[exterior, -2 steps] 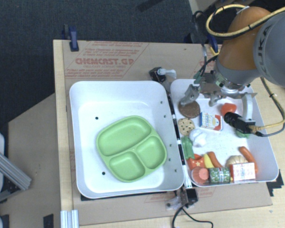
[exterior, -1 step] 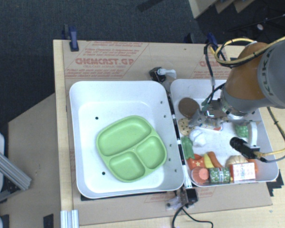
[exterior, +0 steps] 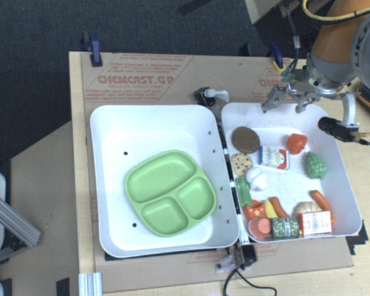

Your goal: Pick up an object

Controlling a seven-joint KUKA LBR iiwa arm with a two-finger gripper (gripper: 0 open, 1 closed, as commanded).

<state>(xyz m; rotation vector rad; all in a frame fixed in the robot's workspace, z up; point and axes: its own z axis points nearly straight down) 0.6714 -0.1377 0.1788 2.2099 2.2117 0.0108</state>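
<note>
While the gripper (exterior: 288,98) hangs with its fingers spread and nothing between them over the upper rim of the right bin (exterior: 348,184), probably to keep clear before choosing, the toy foods, such as the brown disc (exterior: 245,139) and the red tomato (exterior: 296,143), lie crowded below it, and the green tray (exterior: 170,192) sits in the left bin (exterior: 105,184).

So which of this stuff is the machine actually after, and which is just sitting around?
Part of the job:
- the tool, poised over the far edge of the right bin
- toy food in that bin: brown patty, cookie, tomato, green bumpy piece, small carton

Just lying about:
- green divided tray in the left bin
- blue clamps on the board's far edge
</note>
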